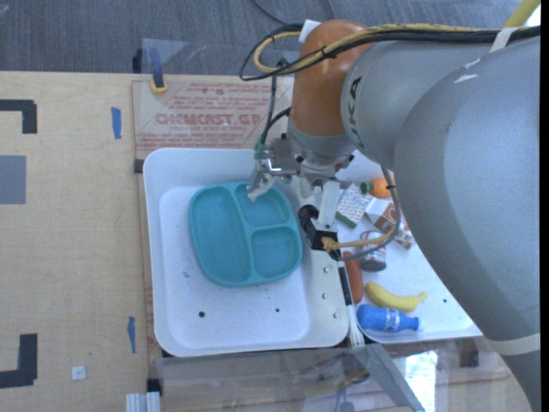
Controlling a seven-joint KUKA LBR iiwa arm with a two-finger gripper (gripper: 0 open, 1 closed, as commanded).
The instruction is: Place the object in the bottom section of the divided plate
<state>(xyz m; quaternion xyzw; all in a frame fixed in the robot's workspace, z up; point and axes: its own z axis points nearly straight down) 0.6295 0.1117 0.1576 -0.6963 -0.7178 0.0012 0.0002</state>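
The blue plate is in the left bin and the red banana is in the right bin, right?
Almost. The camera view shows the banana is yellow, not red. It does lie in the right bin, and the blue plate sits in the left bin.

Divided plate [244, 245] sections bare; arm [360, 101] overhangs its upper-right rim.

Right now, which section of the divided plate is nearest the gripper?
The upper-right section of the teal divided plate; the gripper is over its upper edge.

Wooden bench [69, 256], two white bins [171, 316]
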